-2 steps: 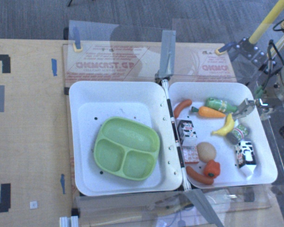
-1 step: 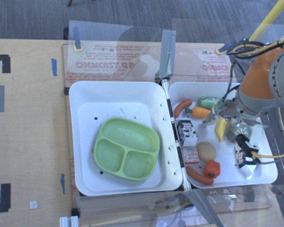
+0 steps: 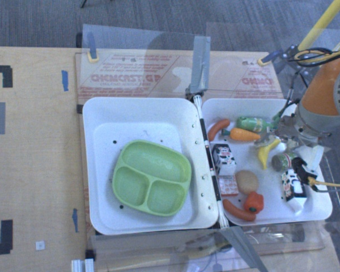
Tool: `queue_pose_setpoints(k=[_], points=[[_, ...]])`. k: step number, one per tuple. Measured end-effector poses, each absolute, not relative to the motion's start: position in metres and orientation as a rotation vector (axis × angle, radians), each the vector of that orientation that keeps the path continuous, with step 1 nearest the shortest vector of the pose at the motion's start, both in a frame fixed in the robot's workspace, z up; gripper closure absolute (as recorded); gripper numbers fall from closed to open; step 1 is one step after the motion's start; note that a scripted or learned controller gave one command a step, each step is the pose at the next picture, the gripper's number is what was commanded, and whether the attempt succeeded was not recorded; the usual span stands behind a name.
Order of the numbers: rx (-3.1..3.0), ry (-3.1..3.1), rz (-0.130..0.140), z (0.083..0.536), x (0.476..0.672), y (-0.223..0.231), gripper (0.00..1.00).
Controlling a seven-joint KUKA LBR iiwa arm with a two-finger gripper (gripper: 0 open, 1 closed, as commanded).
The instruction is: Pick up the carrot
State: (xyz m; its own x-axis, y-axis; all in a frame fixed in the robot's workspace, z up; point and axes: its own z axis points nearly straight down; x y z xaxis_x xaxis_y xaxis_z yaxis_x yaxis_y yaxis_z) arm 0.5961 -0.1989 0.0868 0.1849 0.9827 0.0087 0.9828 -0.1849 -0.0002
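The carrot, orange and tapered, lies in the upper part of the right bin, just below a green bottle and to the right of a red sausage. My gripper hangs low at the carrot's right end, close to both the carrot and the bottle. The grey wrist and orange band of the arm cover the bin's upper right corner. I see nothing lifted off the bin floor.
The right bin also holds a yellow banana, a small can, a black-and-white carton, a potato, a red pepper and a white bottle. In the left bin lies a green divided plate.
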Motion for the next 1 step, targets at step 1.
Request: queue_pose_setpoints(k=[1], points=[[-2.693, -1.59, 0.035, 0.0865, 0.6446, -0.1701, 0.0]])
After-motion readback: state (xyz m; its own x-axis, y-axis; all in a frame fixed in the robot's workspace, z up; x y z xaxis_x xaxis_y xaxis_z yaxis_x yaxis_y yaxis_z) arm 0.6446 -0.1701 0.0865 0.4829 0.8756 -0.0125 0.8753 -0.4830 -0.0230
